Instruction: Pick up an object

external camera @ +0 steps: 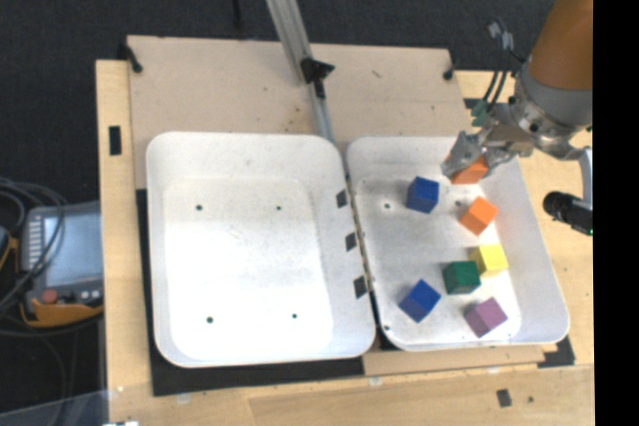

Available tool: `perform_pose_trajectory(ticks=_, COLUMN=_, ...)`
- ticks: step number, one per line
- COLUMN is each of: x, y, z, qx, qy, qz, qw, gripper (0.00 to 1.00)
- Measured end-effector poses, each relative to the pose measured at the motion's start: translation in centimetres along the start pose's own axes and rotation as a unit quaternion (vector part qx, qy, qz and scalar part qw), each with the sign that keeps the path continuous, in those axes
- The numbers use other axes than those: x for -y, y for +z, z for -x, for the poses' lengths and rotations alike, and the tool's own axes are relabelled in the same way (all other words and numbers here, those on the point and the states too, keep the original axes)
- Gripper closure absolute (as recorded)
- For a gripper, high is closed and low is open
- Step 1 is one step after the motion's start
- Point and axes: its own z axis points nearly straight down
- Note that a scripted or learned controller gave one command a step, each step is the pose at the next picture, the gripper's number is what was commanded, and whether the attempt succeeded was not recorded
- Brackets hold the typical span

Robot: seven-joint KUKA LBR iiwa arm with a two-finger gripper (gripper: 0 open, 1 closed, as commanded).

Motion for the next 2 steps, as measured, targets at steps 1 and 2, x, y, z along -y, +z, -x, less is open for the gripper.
perform_pose_trajectory(ticks=1, x=-0.3, y=1.7, z=-5.5, qx=-0.001, qy=0.0, qz=-0.002, qw=1.0, gripper=1.0)
perform_pose_trajectory(ticks=2, x=-0.8, y=3.2, z=-11.2, qx=-0.001, qy=0.0, qz=-0.003, qw=1.0, gripper=1.0)
